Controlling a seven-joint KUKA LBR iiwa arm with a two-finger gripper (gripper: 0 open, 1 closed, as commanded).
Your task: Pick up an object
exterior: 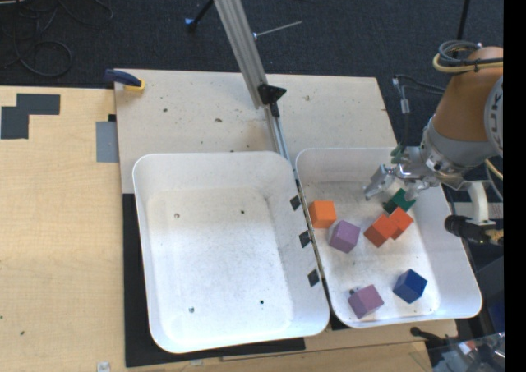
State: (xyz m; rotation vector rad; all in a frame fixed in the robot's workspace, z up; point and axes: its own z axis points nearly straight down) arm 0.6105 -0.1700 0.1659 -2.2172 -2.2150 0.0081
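In the right bin (460, 280) lie several blocks: an orange cube (323, 213), a purple cube (344, 236), a red-orange block (388, 226), a dark green block (401, 200), a blue cube (409, 286) and a second purple cube (365, 300). My gripper (393, 183) hangs over the bin's upper right part, just above the green and red-orange blocks. Its metal fingers (377, 184) point down and left, and nothing shows between them.
The left bin (156, 198) lies beside the right one, with black clips on the shared rim. A slanted aluminium post (244, 42) rises behind the bins. A blue and yellow clamp (125, 80) rests at the board's far left corner.
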